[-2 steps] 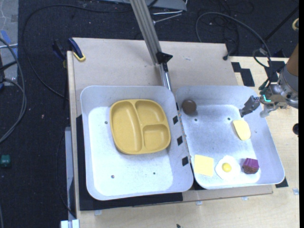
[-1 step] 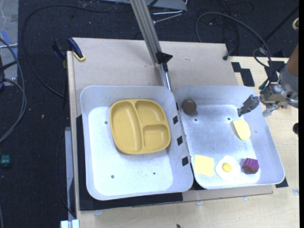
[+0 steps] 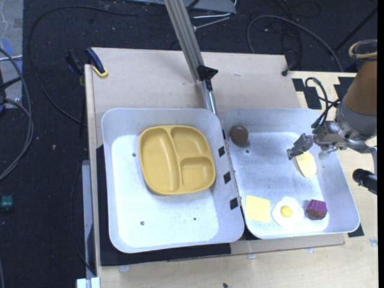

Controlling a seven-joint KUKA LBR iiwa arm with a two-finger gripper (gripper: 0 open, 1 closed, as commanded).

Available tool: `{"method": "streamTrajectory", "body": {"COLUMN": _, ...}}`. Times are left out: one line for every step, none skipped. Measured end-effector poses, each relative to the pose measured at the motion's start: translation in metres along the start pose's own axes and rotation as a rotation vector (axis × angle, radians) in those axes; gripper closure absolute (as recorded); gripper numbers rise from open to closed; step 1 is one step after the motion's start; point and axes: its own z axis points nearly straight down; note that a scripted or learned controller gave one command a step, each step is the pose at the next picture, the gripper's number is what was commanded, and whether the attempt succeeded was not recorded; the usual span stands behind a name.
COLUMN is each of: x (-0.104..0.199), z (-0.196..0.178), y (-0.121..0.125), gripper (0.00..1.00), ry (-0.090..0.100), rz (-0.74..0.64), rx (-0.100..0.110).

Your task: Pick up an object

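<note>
Objects for picking lie in the right bin [image 3: 336, 179], and my jaws [image 3: 312, 146] hang over its far right part, directly above a pale yellow wedge-shaped piece [image 3: 306, 165] that rests on the bin floor. My two fingers stand spread, one pointing left at [image 3: 298, 147] and the other to the right of it, with nothing between them; whether they touch the pale wedge below I cannot tell. Behind them my wrist and grey arm [image 3: 354, 119] run off to the right, with the orange band [image 3: 367, 86] above. Nearer in the same bin, along its near edge, lie a flat yellow square [image 3: 258, 209], a fried-egg toy [image 3: 286, 212] just right of it, and a purple lump [image 3: 316, 209] further right, the three in a row and close together. At the bin's far left corner sits a brown rounded thing [image 3: 239, 135], well apart from my jaws. The left bin [image 3: 120, 221] holds a yellow divided plate [image 3: 177, 159] with three compartments, lying in its far half. Both bins sit side by side on the pale wooden surface [image 3: 156, 80], and a slanted metal pole [image 3: 186, 32] rises from the far side between them.
</note>
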Motion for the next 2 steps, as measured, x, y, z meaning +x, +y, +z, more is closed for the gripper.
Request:
{"method": "streamTrajectory", "body": {"x": 0.000, "z": 0.043, "y": -0.002, "gripper": 0.00, "ry": 0.000, "rz": 0.001, "rx": 0.000}}
{"method": "streamTrajectory", "body": {"x": -0.001, "z": 0.085, "y": 0.000, "gripper": 0.00, "ry": -0.005, "rz": 0.001, "rx": -0.010}}
